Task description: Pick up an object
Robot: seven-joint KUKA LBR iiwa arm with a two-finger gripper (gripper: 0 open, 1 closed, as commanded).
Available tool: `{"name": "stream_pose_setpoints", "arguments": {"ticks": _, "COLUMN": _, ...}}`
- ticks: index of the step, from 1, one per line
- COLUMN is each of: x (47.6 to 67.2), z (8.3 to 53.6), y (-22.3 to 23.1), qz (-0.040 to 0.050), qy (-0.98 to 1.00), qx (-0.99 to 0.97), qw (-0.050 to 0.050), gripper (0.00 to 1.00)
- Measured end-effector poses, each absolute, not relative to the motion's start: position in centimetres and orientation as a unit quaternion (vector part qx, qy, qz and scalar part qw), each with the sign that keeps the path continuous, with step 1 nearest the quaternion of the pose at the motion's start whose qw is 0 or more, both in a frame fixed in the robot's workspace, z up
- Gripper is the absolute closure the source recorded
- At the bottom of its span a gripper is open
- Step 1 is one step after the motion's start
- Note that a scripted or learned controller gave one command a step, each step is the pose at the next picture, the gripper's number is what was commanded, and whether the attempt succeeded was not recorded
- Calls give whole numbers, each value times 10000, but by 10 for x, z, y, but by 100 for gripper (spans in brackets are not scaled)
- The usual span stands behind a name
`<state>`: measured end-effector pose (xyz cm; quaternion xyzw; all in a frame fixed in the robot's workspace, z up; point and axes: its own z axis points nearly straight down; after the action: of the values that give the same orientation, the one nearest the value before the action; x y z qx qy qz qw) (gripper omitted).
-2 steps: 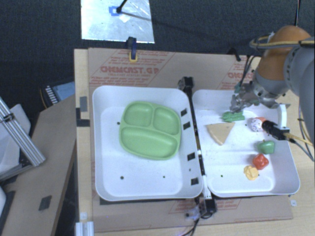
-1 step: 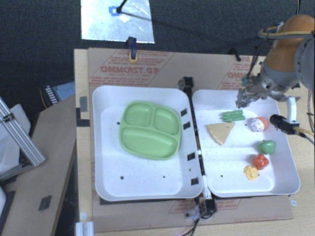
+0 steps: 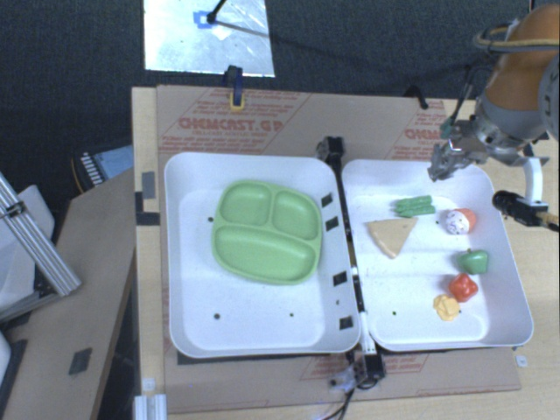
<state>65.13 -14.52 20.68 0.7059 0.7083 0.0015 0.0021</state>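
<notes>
Fingers (image 3: 440, 166) over right bin (image 3: 507, 322), grip state unclear, green bean (image 3: 414, 206) below, cardboard reads "CHEMCAST" (image 3: 229, 123)

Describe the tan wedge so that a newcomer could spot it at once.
Look in the right bin, the one without the green tray. Near its left side lies the tan wedge, just below a small green bean-like piece. It is the only flat, pale triangular piece; the others are small, rounded and brightly coloured.

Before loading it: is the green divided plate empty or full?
Empty. The green divided plate in the left bin shows three bare compartments.
</notes>
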Motion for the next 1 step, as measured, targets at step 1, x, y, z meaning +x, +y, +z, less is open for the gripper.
{"name": "stream_pose_setpoints", "arguments": {"ticks": 1, "x": 643, "z": 205, "y": -87, "qz": 5, "qy": 7097, "qx": 7045, "qw": 4, "gripper": 100}}
